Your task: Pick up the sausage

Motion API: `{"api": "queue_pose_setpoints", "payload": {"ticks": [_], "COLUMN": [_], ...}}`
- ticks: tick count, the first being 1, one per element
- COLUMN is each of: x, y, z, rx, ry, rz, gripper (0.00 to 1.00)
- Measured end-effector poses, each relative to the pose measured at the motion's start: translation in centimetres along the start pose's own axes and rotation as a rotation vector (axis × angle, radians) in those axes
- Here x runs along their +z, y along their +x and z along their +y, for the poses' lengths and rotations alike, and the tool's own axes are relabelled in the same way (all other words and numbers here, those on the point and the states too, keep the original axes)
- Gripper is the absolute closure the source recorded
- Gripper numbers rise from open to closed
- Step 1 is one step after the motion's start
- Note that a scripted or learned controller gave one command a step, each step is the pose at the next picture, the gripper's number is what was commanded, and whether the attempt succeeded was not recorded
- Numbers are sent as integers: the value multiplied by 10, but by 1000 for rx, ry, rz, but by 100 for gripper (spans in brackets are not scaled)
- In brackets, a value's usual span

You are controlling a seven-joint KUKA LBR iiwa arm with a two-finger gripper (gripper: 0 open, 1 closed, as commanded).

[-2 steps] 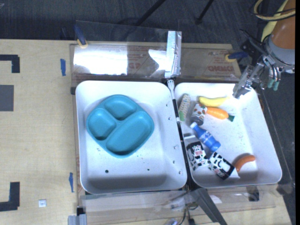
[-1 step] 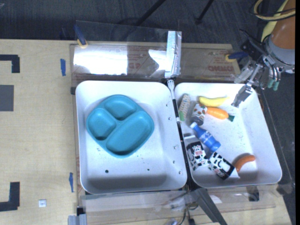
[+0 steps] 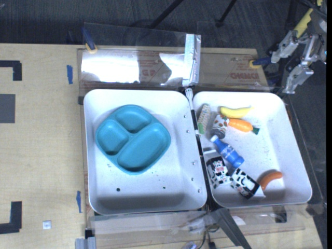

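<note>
1. Left white plastic bin (image 3: 104, 191): one turquoise three-compartment plastic plate (image 3: 133, 137), sitting flat. Nothing else in this bin beyond a few dark specks on the floor.
2. Right white plastic bin (image 3: 290, 139): I count one striped brush-like item against the dividing wall, one yellow toy banana (image 3: 234, 110), one orange toy carrot (image 3: 241, 125), one blue plastic bottle (image 3: 227, 152), two black-and-white cow-patterned pieces (image 3: 232, 175) and one reddish-brown curved sausage (image 3: 270, 177).
3. The sausage lies at the near right of that bin, just beside the cow-patterned piece — untouched and resting on the bin floor.
4. The gripper (image 3: 301, 66) hangs beyond the bin's far right corner, above the desk edge, well apart from the sausage. Its fingers look spread and carry nothing.
5. Progress, as judged: no part of the pick is done — approach, descent, grasp and lift all remain.
</note>
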State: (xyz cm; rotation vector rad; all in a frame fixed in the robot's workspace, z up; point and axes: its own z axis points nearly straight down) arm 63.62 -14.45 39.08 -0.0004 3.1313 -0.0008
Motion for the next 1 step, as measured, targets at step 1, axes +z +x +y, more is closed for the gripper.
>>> {"api": "queue_pose_setpoints", "payload": {"ticks": [1], "x": [-47], "y": [-32], "z": [-20], "rx": [136], "ry": [0], "rz": [-1], "gripper": [0]}}
